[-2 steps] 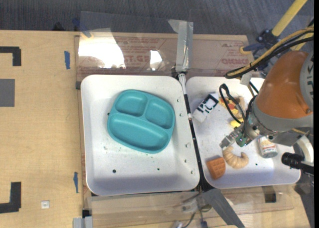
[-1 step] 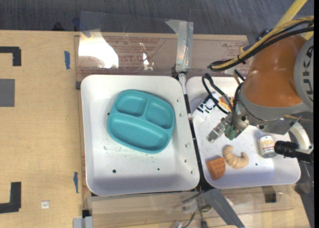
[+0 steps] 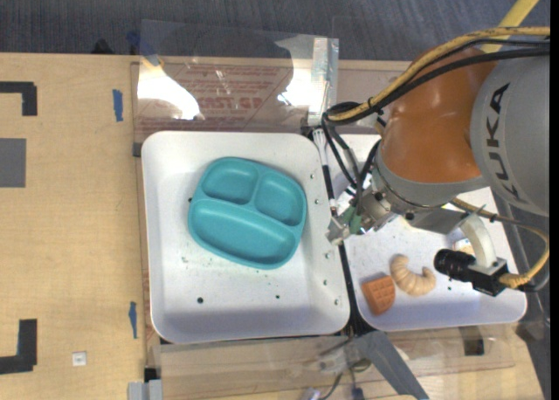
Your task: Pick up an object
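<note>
Camera view, layout: two white bins on the desk; the left bin [image 3: 166,241] carries a teal divided plate [image 3: 248,211], the right bin [image 3: 507,306] carries the small things.
Task's things: an orange block [image 3: 380,293] and a pale curled piece [image 3: 412,276] lie just beside each other near the right bin's front edge; a black cylinder [image 3: 463,269] lies to their right.
Tool: the tool [image 3: 348,219] hangs near the wall between the bins; whether it is apart or together, I cannot tell.
Step in hand: seemingly the approach, nothing visibly grasped.
Next move: likely shift toward the orange block, then descend.
Hidden: the arm [image 3: 454,127] covers the right bin's rear; the tool's tips are too small to read.
</note>
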Robot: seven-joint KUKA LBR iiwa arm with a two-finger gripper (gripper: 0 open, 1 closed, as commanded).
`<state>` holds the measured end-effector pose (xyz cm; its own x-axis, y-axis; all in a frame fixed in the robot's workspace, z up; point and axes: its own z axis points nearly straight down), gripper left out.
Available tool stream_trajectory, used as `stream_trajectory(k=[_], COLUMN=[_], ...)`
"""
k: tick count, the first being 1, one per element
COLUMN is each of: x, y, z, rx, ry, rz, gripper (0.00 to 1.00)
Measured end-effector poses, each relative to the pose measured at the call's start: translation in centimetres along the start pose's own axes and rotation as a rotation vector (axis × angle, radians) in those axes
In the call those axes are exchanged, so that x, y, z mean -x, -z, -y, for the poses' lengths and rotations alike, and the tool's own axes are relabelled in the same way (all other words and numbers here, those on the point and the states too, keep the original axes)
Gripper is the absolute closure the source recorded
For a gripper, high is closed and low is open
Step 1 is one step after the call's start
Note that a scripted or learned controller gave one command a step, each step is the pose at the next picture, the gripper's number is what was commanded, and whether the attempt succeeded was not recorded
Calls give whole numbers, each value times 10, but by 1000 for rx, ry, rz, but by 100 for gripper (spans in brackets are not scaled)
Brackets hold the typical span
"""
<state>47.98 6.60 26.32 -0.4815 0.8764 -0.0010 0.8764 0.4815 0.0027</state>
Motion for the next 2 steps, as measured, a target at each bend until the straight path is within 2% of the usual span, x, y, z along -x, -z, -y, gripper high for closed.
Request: stream_trajectory(k=[1, 2], x=[16, 21], y=[-55, -80], z=[11, 14], rx=[-9, -10], ry=[-543, -959], rz=[-1, 0], gripper=[100, 100])
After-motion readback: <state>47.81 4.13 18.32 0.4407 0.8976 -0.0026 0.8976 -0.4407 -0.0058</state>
